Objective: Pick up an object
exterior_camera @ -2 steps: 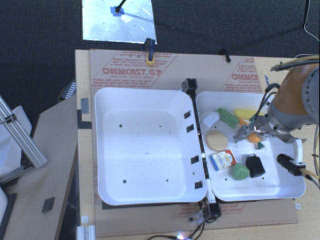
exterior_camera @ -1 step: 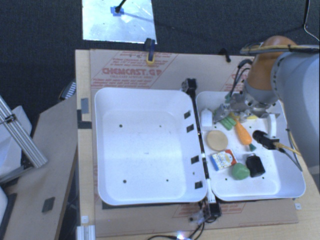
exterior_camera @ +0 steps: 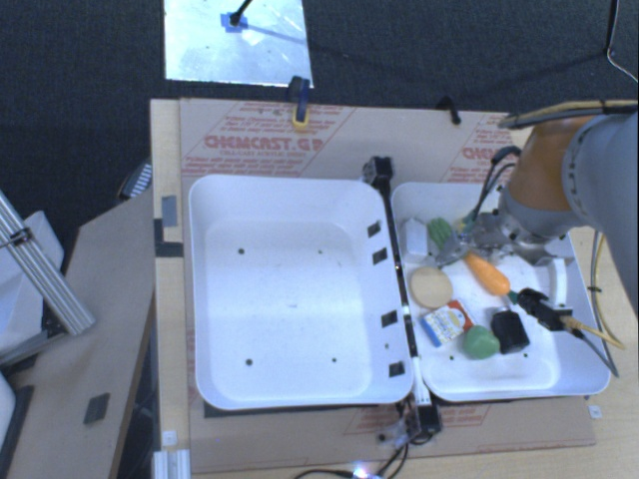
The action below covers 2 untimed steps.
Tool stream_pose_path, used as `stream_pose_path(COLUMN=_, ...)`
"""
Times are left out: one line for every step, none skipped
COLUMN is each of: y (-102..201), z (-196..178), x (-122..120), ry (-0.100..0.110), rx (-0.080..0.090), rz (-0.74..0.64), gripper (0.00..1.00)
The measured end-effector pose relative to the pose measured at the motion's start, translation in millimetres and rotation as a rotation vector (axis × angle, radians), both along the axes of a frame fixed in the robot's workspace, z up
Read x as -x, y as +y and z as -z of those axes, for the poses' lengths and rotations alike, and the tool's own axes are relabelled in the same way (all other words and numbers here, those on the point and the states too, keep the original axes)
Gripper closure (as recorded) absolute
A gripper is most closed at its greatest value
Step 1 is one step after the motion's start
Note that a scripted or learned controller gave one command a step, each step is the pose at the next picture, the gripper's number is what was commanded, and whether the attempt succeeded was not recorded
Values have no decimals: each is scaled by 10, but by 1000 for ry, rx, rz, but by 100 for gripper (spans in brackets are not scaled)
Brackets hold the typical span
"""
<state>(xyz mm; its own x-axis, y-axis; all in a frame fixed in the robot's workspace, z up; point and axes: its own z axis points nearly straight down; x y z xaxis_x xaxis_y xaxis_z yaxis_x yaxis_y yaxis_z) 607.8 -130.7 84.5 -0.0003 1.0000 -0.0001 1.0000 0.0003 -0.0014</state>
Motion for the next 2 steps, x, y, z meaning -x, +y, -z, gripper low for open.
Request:
stream_pose_path(y=2, z=-112, x=-27, ry=-5, rx=1, rz=-2, gripper=100)
stream_pose_path(y=584, z=-1056, x=-309, ry=-11, rx=0, rz=-9, gripper=100)
